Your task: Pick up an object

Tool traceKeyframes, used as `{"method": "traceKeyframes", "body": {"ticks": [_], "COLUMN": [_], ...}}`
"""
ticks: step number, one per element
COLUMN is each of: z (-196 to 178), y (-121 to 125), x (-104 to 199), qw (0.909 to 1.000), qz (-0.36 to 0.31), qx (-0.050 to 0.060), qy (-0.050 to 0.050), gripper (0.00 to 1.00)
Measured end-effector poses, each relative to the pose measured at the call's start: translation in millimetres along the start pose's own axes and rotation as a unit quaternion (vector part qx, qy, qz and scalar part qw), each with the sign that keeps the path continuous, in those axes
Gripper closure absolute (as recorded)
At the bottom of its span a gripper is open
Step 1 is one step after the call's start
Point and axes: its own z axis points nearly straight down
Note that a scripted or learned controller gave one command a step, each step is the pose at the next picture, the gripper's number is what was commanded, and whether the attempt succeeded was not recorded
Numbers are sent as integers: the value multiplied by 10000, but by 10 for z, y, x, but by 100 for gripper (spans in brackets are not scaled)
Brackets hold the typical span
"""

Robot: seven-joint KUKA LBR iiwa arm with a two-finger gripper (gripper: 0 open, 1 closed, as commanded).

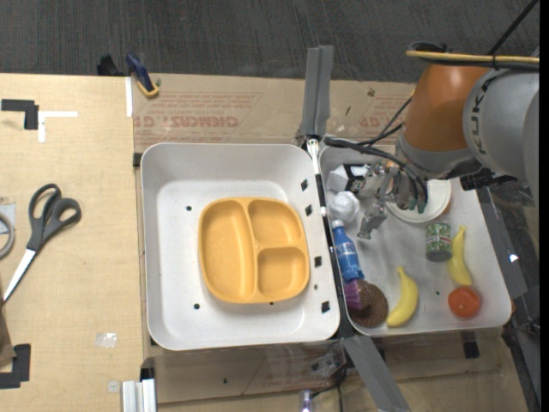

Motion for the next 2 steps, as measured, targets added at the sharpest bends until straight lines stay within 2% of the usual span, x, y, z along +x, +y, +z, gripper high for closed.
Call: {"method": "traceKeyframes", "body": {"ticks": [1, 2], "z": [-16, -15], "y": [-1153, -1346], "x": [-240, 400], "qw": [9999, 9996], "qz": [-99, -262], "qx": [-6, -39], "qy": [-43, -104], "gripper": [0, 0]}}
